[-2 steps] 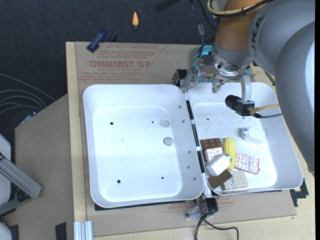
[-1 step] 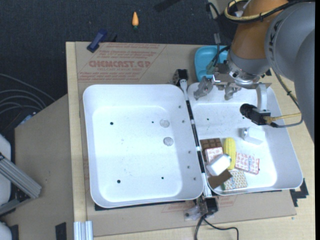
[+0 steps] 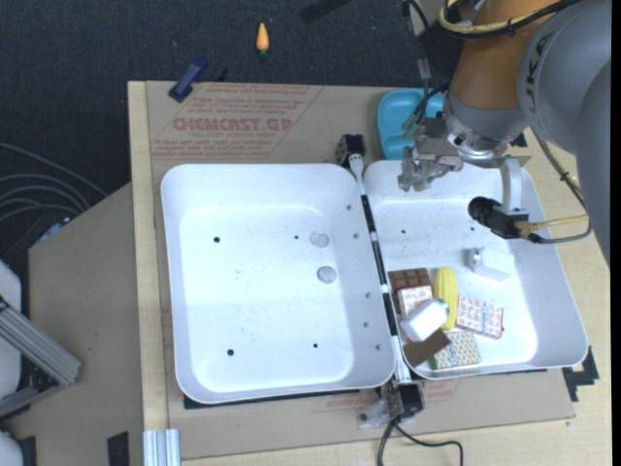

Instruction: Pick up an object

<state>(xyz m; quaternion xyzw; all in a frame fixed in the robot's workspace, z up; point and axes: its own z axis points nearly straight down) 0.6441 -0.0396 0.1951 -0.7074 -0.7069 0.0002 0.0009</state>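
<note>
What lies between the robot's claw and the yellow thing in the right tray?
Nothing: in the camera view, bare tray floor runs from the gripper to the yellow thing.

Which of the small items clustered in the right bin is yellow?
The yellow bar between the brown block and the red-patterned packet; no other is yellow.

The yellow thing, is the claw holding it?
No, the yellow thing lies in the bin beside a brown bar, well apart from the claw.

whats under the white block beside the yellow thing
The white block rests on a brown card, overlapping a brown gridded bar and a yellow object. Whatever lies directly beneath it is covered.
</note>
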